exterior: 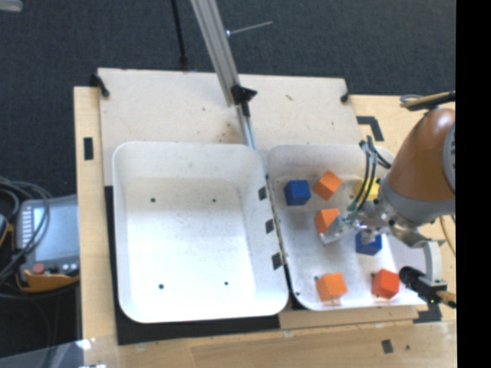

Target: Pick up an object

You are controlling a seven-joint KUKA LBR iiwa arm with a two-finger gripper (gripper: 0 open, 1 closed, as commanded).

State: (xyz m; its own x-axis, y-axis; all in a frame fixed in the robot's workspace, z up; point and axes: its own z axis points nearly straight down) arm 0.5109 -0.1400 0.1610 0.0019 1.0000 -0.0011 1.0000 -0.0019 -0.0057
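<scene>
Your bench (88, 205) carries two shallow white bins side by side. The left bin (192, 232) is the larger item in view. The right bin (307, 171) holds every block. Your arm (422, 167) enters from the right and hangs over that bin's right half, its orange band uppermost. A slanted metal mast (219, 52) runs from the top of the view down to the gap between the bins.

Your gripper (341, 227) sits low over the middle of the right bin, just beside an orange block (326, 219); you cannot tell from this view whether the jaws are wide or closed, nor whether anything sits between them.

Blocks in the right bin:
- blue block (298, 192), upper left;
- orange block (329, 184), just right of it;
- blue block (369, 243), beneath the wrist, partly hidden;
- orange block (331, 286), near the front wall;
- red-orange block (386, 284), front right corner.
</scene>
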